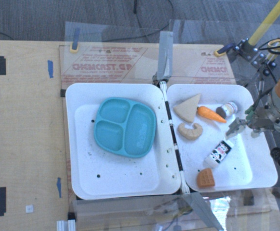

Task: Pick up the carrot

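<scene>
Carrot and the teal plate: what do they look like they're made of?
The carrot looks like moulded plastic toy food: uniform bright orange, smooth, with a slight sheen, though it is too small to be sure. The teal plate in the left bin also looks like hard plastic: one even colour, rounded moulded dividers forming three compartments, and soft highlights on a semi-gloss surface.

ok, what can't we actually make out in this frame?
- Tool, camera view: small and blurred over the right bin; finger state unreadable.
- Arm: cut off by the right edge.
- Carrot: its far end meets a small jar; touching or apart, can't tell.
- Bottle: label too small to read.
</scene>
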### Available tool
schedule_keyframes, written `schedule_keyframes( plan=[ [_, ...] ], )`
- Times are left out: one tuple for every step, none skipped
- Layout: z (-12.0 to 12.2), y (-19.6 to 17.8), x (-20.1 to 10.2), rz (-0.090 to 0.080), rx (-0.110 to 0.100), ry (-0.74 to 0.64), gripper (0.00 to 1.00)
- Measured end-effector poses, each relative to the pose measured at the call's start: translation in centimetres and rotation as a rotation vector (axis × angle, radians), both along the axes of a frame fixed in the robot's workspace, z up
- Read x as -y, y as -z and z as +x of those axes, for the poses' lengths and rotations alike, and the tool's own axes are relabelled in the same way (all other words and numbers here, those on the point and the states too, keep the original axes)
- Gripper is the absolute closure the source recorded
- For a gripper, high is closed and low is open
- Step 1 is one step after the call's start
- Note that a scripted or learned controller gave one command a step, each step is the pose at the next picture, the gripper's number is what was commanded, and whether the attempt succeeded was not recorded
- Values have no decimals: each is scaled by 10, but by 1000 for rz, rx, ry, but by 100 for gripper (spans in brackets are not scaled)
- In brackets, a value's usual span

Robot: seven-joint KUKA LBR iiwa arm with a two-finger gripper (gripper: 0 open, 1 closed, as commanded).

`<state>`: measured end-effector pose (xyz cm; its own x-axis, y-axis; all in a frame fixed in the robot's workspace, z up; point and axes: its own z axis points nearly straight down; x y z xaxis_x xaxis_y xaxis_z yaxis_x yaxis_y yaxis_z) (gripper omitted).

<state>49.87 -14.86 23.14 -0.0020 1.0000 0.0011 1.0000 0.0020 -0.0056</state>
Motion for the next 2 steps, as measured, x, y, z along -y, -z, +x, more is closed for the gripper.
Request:
schedule_keyframes(
  plan=[
    [61, 71, -14, -1, 3, -136, 0],
    [103, 138, 26, 2, 5, -524, 0]
  ],
)
